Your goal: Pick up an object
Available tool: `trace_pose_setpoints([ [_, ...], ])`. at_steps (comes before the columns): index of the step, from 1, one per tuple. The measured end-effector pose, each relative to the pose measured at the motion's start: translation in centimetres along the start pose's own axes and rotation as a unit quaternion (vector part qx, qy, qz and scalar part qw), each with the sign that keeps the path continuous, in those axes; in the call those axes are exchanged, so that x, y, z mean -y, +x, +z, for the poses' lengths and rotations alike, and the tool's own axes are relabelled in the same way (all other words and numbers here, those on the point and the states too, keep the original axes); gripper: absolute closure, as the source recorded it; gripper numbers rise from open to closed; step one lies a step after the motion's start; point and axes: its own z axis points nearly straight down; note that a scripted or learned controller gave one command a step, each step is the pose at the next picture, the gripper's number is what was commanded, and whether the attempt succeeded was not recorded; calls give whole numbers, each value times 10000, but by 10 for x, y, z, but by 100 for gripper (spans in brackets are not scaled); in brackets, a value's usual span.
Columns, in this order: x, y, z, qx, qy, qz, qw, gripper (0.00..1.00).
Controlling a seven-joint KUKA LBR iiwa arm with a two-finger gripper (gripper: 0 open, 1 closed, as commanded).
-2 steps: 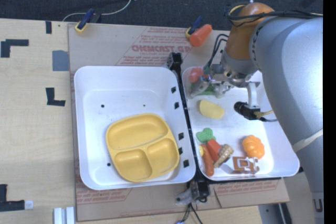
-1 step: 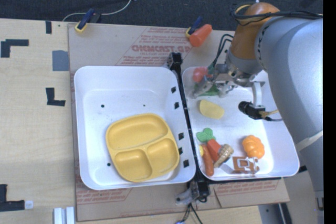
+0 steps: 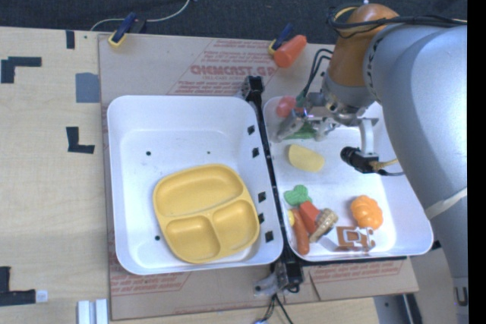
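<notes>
The gripper (image 3: pixel 298 125) was lowered into the right bin (image 3: pixel 399 239), beside a red toy (image 3: pixel 285 106) and just above a yellow piece (image 3: pixel 305 158). Its state could not be told. A miss was judged likely, caused by the crowding against the bin's wall.

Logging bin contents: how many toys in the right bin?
7 visible in the right bin: red toy, green piece, yellow piece, carrot, cone, small pumpkin, orange-white block. The arm may hide more.
</notes>
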Motion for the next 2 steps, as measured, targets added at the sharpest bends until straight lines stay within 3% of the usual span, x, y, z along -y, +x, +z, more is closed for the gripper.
trace_pose_setpoints([
  [1,0,-7,0,-49,11,-20,10000,0],
  [2,0,-1,0,2,-3,4,10000,0],
])
